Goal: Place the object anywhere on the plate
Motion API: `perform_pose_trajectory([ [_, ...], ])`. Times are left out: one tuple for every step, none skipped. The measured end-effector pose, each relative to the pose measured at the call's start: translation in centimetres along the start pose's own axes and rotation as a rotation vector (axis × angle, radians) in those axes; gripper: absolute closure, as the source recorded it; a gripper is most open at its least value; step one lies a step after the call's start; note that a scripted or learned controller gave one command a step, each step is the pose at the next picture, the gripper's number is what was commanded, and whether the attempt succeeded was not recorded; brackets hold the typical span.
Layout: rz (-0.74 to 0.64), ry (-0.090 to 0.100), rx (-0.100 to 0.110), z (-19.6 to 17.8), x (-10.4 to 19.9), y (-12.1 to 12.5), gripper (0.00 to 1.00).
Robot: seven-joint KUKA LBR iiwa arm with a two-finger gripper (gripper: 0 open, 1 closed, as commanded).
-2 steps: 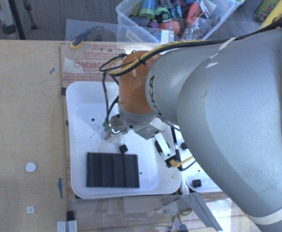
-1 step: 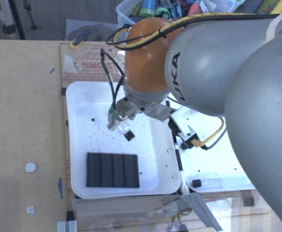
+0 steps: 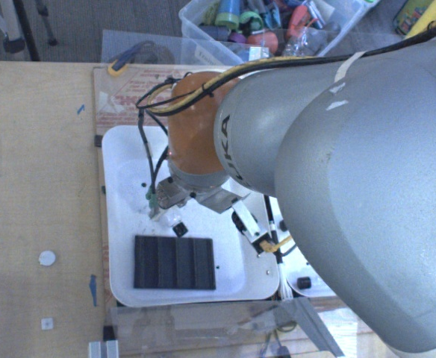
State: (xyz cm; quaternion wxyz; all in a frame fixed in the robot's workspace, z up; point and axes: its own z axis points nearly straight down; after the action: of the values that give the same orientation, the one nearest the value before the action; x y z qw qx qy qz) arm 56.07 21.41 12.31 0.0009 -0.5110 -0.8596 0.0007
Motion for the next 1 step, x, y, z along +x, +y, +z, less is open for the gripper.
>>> perform_pose_trajectory([
  [0.002,-0.001,-0.003,-12.83,-1.24,-0.61,1.0],
])
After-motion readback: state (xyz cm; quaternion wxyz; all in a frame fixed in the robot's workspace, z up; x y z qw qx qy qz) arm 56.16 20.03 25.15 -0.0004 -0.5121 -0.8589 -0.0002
